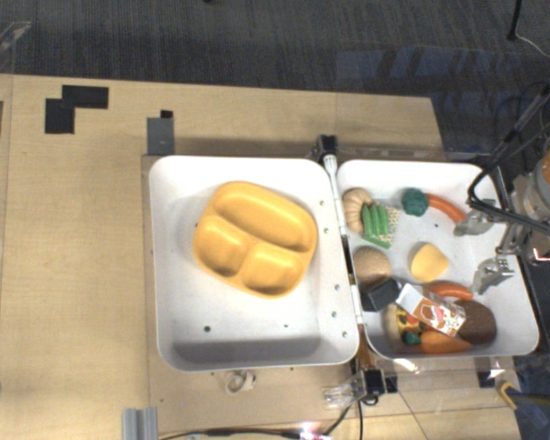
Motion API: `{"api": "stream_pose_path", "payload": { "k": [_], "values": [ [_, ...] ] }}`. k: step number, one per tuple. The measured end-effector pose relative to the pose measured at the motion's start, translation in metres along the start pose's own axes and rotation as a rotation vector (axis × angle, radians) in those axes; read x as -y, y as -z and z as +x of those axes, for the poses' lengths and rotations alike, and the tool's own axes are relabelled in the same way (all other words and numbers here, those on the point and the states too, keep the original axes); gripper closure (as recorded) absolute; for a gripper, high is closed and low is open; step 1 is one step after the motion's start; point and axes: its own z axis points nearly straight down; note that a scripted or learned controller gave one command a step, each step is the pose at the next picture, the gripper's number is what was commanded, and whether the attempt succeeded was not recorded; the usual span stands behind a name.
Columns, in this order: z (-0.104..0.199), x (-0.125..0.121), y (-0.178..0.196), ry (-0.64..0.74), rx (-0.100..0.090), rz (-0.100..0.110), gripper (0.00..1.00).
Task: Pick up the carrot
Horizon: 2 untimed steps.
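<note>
Left: the tan counter (73, 273) carries black square markers near its far left corner. The left bin (170, 337), white and shallow, contains one large yellow moulded tray (255, 237) with three rounded compartments, lying slightly toward the bin's far side.

Centre: the two bins meet along a shared edge, with a small black fixture at its far end and cables at its near end.

Right: the right bin (522, 333) holds a cluster of toy foods. Along its left wall lie a beige garlic-like bulb (355, 205), a green ribbed piece (379, 224), a brown rounded item (372, 264) and a small black block (380, 293). The carrot (435, 205), orange with a dark green top, lies near the bin's far wall, its top pointing left, clear of the other items. A pale yellow lemon-like piece (429, 263) sits mid-bin. At the near wall, a red-and-white packet (433, 312) rests over orange and dark brown items.

Far right: the gripper (491, 248) hangs over the bin's right side, to the right of and nearer than the carrot; nothing is seen between its fingers, and whether they are spread or pressed together cannot be told.
</note>
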Motion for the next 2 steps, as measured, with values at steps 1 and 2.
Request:
{"api": "stream_pose_path", "payload": {
  "k": [1,2],
  "values": [
    [0.004,-0.023,-0.134,0.226,0.013,0.004,0.0],
    [0.0,-0.025,-0.122,0.234,0.023,0.006,1.0]
  ]
}}
